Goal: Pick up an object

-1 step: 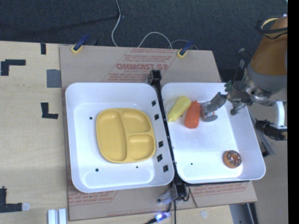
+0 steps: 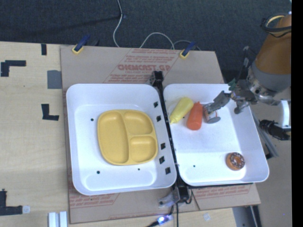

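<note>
Arm's in from the right, gripper (image 2: pixel 211 111) angled low over the right bin (image 2: pixel 246 141), lined up on the orange carrot-like toy (image 2: pixel 194 116) lying against a yellow piece (image 2: pixel 181 109). Fingers look slightly parted and empty, tips just beside the toy. Donut (image 2: pixel 235 161) sits well apart; the yellow divided plate (image 2: pixel 127 136) rests in the left bin (image 2: pixel 80 108).

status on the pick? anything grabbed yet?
Done: the gripper has reached into the right bin and sits beside the orange carrot-like item. In hand: nothing visibly between its fingers; the carrot and the yellow item lie on the bin floor, the donut rests near the front corner. Left: grasp and lift. The yellow divided plate sits in the left bin.
</note>
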Robot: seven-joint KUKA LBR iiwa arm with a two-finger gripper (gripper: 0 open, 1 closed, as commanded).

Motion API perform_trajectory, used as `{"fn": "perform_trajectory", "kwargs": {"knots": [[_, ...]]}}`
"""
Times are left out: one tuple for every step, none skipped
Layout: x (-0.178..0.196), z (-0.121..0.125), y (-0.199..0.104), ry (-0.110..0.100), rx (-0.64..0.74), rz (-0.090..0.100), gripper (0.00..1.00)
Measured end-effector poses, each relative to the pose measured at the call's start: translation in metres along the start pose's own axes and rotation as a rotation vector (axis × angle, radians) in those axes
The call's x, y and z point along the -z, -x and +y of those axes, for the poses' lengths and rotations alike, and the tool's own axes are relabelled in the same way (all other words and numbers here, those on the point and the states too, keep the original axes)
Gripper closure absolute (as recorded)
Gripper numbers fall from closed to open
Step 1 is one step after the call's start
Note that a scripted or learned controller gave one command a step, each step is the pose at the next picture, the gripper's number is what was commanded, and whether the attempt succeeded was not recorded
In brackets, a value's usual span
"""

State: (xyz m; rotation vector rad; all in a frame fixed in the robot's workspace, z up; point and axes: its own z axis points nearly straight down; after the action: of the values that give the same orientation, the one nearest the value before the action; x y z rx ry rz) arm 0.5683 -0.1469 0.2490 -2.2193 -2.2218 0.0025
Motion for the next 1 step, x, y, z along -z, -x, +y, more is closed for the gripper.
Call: {"fn": "perform_trajectory", "kwargs": {"knots": [[-0.0631, -0.0006, -0.0008, -0.002, 0.0, 0.0, 0.0]]}}
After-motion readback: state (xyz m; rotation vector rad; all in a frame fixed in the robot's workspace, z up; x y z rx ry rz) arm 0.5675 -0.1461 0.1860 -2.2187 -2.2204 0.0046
